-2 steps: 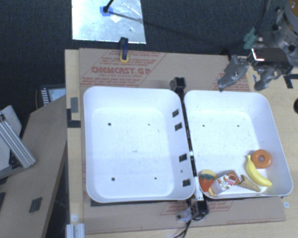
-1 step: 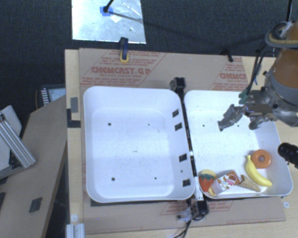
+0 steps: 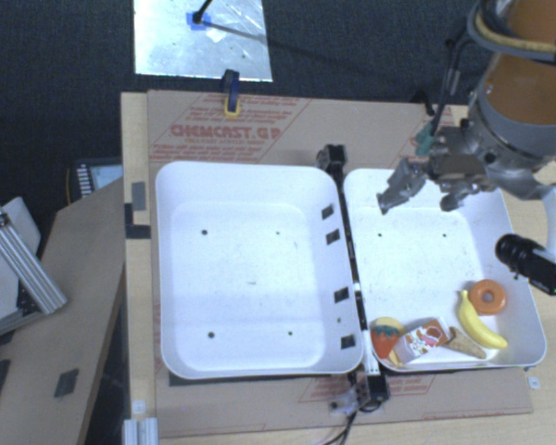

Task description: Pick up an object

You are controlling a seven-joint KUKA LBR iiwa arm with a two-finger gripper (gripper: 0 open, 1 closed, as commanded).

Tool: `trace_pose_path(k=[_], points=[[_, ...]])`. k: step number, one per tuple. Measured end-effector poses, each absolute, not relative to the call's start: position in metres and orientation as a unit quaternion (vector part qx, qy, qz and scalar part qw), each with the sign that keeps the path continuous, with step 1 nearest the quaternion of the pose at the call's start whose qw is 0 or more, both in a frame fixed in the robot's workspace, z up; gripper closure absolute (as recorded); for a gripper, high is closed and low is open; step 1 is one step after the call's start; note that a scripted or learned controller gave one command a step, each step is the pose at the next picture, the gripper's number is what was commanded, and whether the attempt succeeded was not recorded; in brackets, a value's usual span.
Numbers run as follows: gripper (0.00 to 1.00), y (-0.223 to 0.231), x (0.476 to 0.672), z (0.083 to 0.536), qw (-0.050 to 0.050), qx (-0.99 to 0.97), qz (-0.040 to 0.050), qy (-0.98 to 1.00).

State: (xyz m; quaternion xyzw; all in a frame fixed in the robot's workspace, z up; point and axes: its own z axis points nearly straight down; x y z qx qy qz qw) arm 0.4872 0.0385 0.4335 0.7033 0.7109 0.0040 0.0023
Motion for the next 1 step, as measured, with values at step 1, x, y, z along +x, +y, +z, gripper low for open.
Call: trace_pose_path(k=[1], points=[[0.0, 0.0583, 0.4869, 0.4959, 0.003, 0.705, 0.0036, 0.709]])
